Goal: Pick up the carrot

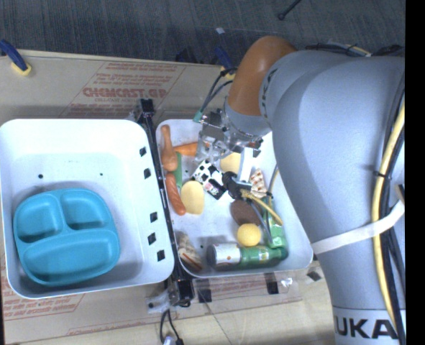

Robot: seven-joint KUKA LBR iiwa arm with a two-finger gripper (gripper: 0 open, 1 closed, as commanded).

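clutter fills the near end of the right bin: a green bottle lies on its side along the front wall, with a yellow ball just behind it, a dark brown piece behind that, and something small and brownish in the front left corner that is too blurred to name. further in, a pale yellow lemon-like fruit sits touching a long orange sausage-like item that runs along the bin's left wall, and a black-and-white patterned object lies just beside the fruit. the carrot appears to be the orange piece near the far left of this bin, lying roughly crosswise just beside the gripper, though it could be confused with the other orange items along the wall. the step in hand looks like the approach: the gripper hangs low over the far end of the bin with the carrot at its left, and nothing is visibly between its parts. whether it is spread or closed cannot be told from this angle, since the wrist and the large grey arm cover much of it. the next move likely calls for centring over the carrot and descending without nudging the neighbours. the left bin holds a blue divided tray at its near end, on a cardboard-covered tabletop.
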